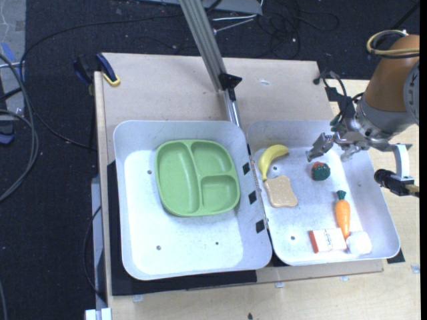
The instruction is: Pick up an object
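The right bin (373,185) holds a yellow banana (272,157), a slice of bread (281,192), a small dark green ball with a red spot (321,171), an orange carrot (342,216), a red and white box (324,240) and a white lump (360,243). My gripper (333,149) hangs over the bin's far part, just beyond the green ball. It is open, its fingers are spread and nothing lies between them.
The left bin (133,212) holds a green divided plate (198,177). A grey metal pole (203,29) slants down to the gap between the bins. Black clips (253,179) sit along the shared edge.
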`<state>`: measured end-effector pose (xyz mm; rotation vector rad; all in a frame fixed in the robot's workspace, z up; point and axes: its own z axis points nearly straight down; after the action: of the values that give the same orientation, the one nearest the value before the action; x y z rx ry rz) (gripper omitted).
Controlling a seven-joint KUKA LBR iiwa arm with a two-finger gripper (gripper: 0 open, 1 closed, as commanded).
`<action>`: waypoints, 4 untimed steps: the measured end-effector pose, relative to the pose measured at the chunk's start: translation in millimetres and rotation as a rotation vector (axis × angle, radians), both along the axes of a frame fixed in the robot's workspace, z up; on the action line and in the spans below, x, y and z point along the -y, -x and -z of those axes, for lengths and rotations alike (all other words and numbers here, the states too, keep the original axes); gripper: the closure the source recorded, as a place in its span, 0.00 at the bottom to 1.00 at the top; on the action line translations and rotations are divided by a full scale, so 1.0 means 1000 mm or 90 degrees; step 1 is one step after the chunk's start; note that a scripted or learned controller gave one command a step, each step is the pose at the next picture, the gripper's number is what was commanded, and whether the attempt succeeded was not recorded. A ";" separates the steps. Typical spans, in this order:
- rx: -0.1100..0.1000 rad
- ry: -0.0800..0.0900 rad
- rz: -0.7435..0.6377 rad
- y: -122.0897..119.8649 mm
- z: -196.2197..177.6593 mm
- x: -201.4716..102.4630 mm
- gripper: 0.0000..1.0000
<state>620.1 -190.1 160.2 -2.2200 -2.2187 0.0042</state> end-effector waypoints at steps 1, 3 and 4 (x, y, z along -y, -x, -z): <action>0.000 0.000 -0.002 -0.007 0.047 -0.005 0.00; 0.006 0.001 0.000 0.001 -0.019 -0.005 1.00; 0.005 0.001 -0.002 0.000 -0.045 -0.005 1.00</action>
<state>619.8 -184.9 205.6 -2.2220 -2.2260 -0.0033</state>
